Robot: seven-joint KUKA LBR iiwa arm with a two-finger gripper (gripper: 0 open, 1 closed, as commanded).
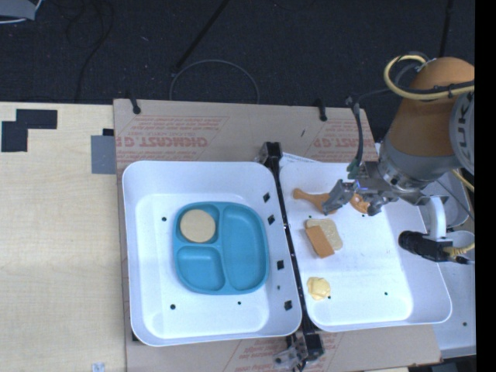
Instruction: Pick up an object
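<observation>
Nearest the lens, a yellow lump (318, 287) is lying in the right bin (418, 301), below the sandwich (322, 236). Up-right of the sandwich, the tool (355, 198) is hovering low, fingers spread, straddling an orange piece (359, 203); grip cannot be confirmed.

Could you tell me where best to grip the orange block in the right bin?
Probably across its two long sides, from straight above. The orange block lies flat and tilted in the right bin, with bare floor on its left; a pale slab touches its right, so approach carefully.
</observation>
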